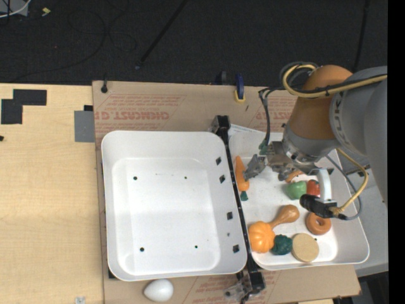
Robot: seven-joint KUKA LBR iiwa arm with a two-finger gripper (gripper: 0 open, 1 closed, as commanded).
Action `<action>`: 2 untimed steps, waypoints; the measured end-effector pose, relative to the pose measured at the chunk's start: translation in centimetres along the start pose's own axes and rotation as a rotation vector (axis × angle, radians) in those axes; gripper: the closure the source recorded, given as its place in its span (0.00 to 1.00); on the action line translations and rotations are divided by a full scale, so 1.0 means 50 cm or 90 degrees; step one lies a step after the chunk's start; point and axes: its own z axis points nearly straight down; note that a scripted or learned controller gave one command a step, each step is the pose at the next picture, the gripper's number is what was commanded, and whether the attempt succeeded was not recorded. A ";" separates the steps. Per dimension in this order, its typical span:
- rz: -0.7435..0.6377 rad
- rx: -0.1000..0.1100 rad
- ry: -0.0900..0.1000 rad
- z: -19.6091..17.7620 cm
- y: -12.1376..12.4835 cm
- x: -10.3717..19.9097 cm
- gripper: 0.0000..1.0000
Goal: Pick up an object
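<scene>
The arm [329,116] reached in from the right and hung over the far part of the right bin [354,249], its orange band above the wrist. The pincer [272,163] sat low over the bin's far left area, close to the divider between the two bins. Whether its fingers were spread or pressed together could not be told from this slanted view, and nothing could be seen between them.

Just left of the pincer, an orange carrot-like piece [240,173] lay along the bin's left wall. To the right of the pincer lay a green object [296,189] with a red piece [312,187] touching it, both partly covered by the wrist. Nearer in the bin were a tan pear-shaped item [286,215], a small orange pumpkin [261,236], a dark green lump [281,245], a round beige disc [305,247] and a brown ring [317,223].

The left bin [120,170] stood beside it on the surface [44,201]. A white egg-shaped object [158,290] rested outside, by that bin's near edge.
</scene>
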 end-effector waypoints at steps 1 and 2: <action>0.006 -0.005 -0.006 0.106 0.064 -0.062 0.00; 0.008 -0.002 -0.003 0.085 0.060 -0.060 1.00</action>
